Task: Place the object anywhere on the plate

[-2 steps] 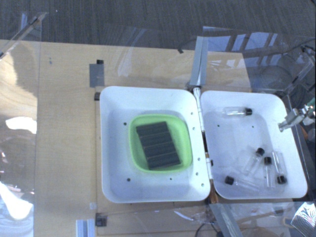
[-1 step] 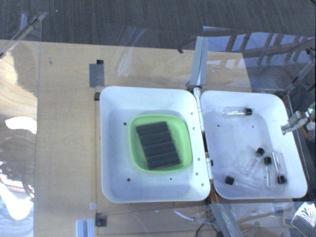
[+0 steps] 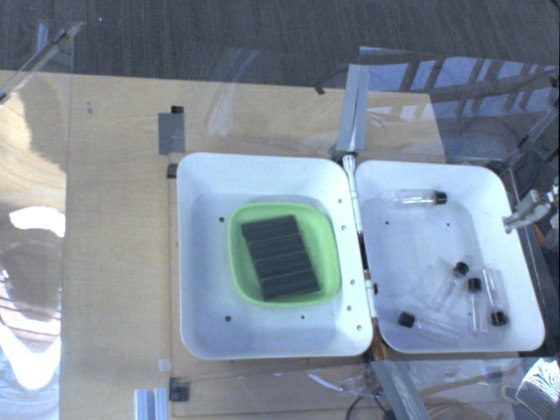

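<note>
On the wooden counter (image 3: 114,261) sit two shallow white bins side by side. The left bin (image 3: 197,322) holds a lime-green square plate (image 3: 328,252) with a dark grey ribbed rectangular block (image 3: 279,257) lying on it at a slight tilt. The right bin (image 3: 437,178) contains several clear glass vials with black caps (image 3: 420,199), scattered mostly toward its near corner. The hand's state cannot be told here.
</note>
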Robot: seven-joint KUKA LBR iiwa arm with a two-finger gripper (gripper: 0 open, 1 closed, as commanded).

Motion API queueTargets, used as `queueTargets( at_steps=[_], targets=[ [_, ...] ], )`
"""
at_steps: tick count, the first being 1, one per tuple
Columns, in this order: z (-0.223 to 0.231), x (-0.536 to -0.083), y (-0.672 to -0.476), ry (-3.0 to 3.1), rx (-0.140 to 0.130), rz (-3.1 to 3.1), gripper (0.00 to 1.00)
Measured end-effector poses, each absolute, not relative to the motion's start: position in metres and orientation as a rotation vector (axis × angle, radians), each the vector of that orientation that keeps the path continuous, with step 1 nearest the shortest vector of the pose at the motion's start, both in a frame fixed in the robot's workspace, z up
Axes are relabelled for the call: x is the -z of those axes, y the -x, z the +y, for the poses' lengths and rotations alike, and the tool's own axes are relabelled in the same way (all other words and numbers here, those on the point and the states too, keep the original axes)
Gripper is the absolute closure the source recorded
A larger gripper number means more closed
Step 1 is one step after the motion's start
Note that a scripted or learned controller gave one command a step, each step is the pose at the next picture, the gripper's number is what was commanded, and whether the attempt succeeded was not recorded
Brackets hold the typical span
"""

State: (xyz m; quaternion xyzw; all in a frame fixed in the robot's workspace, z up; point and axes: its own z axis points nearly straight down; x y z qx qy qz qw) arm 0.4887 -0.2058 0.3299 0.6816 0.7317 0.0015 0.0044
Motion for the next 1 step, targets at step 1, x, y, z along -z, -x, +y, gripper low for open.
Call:
queueTargets(
  at_steps=[1],
  targets=[
    [-0.2054,-0.2917,-0.4890,-2.176,-0.004,2.257,0.00]
  ],
)
